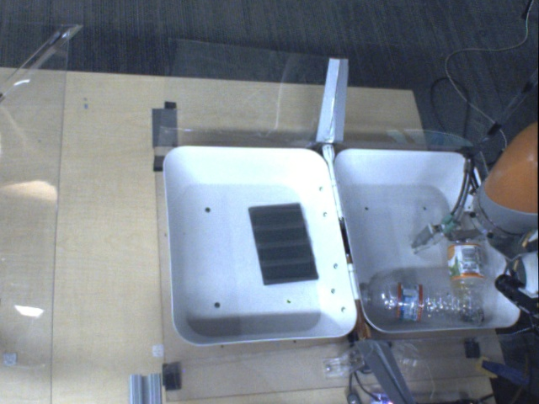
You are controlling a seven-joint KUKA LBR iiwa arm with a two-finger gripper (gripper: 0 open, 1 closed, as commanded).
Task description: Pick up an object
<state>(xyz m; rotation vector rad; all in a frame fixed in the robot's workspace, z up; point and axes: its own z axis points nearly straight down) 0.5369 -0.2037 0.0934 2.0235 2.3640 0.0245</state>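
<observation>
Looking down from the camera view, we'd say the pick hasn't happened yet. The arm (515,183) comes in from the right with its orange band over the right bin (379,183), and the gripper (438,234) sits low near the middle-right of that bin. Honestly we can't tell how the claw stands; it's a small blurry cluster of metal and nothing we can make out sits inside it. So as far as we can judge, everything's left to do: close on something and lift it.

Contents next. The right bin has a clear plastic bottle (425,303) lying on its side along the near wall, with a small blue bit on it. Just beside its right end there's a small bottle with an orange-and-white label (465,263), looks upright, just below-right of the gripper. That one's the closest candidate, we reckon, though either would count.

The left bin (202,183) holds a dark ribbed rectangular block (283,242), flat near the centre, well apart from the arm.
</observation>
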